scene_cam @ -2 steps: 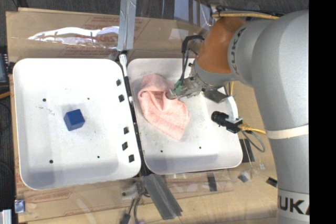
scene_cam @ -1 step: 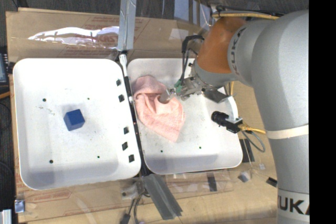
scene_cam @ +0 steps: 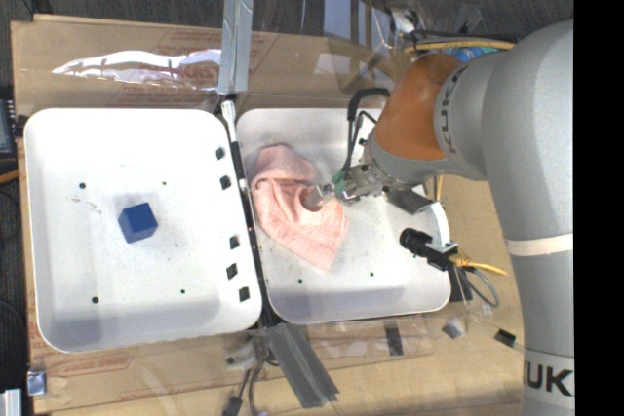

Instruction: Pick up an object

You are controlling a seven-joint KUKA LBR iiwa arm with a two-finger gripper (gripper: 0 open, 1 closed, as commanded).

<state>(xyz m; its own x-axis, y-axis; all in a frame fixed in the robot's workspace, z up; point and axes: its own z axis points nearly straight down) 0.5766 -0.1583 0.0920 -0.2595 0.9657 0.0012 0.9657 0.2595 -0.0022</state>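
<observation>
Pink cloth (scene_cam: 295, 208) (crumpled, right bin (scene_cam: 390, 297)) lies under the jaws (scene_cam: 327, 195); their state I cannot tell.

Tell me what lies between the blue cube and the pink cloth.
In the camera view, bare white floor of the left bin, then the divider where both bins' rims meet, separates the blue cube from the pink cloth.

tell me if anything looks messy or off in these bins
The pink cloth in the right bin lies crumpled and bunched, not flat, with the gripper at its folds. The blue cube sits squarely in the left bin.
</observation>
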